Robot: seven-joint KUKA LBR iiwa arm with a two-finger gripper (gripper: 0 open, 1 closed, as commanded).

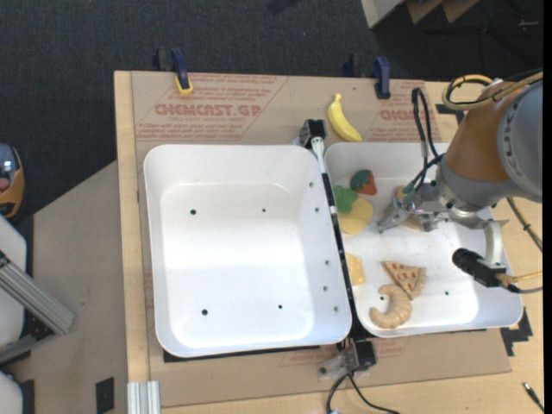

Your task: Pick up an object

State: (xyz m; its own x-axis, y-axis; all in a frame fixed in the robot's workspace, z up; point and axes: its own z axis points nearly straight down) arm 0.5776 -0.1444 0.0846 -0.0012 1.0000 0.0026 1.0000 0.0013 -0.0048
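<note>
gripper (404, 216) low in right bin (483, 313), fingers' state unclear; toys crowd its left edge, left bin (233, 248) open.

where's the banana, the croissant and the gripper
banana (343, 120): camera view, middle of its curve
croissant (392, 310): camera view, middle of its body
gripper (398, 216): camera view, between its fingertips

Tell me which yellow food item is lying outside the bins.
The banana. It lies on the board behind the right bin; the lemon and cheese lie inside it.

banana (344, 121) yellow | bins (233, 248) white | croissant (392, 307) tan
</note>
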